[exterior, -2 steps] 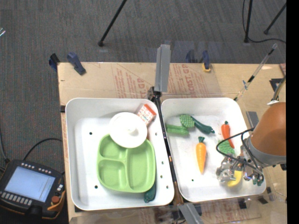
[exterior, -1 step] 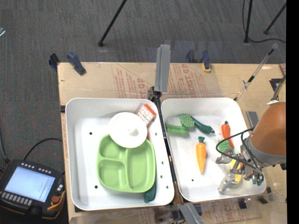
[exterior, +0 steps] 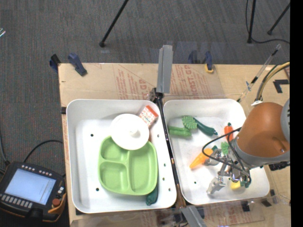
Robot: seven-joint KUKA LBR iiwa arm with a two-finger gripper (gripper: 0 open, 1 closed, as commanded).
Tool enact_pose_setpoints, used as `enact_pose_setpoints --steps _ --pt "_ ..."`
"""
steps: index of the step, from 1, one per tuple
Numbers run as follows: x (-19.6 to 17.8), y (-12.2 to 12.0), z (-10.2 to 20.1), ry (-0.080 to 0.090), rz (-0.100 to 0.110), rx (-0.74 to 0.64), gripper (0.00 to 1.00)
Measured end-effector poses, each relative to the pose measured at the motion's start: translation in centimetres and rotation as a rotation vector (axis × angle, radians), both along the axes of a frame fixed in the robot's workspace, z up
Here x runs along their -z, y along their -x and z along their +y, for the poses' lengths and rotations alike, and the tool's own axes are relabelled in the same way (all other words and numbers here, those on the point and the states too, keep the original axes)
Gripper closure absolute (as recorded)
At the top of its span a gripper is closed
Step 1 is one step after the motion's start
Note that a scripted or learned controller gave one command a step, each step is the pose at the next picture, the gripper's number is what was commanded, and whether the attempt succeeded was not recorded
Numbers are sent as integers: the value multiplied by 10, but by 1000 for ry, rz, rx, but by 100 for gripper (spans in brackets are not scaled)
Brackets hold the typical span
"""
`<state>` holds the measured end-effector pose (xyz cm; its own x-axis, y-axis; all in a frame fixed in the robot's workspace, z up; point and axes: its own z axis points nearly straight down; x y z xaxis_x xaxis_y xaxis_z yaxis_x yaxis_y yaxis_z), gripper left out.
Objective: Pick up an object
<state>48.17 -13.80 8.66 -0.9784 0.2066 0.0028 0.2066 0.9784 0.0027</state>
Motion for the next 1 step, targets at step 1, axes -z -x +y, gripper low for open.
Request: enact_pose_setpoints --steps 1 --pt "-1 -52 62 1 -1 88 0"
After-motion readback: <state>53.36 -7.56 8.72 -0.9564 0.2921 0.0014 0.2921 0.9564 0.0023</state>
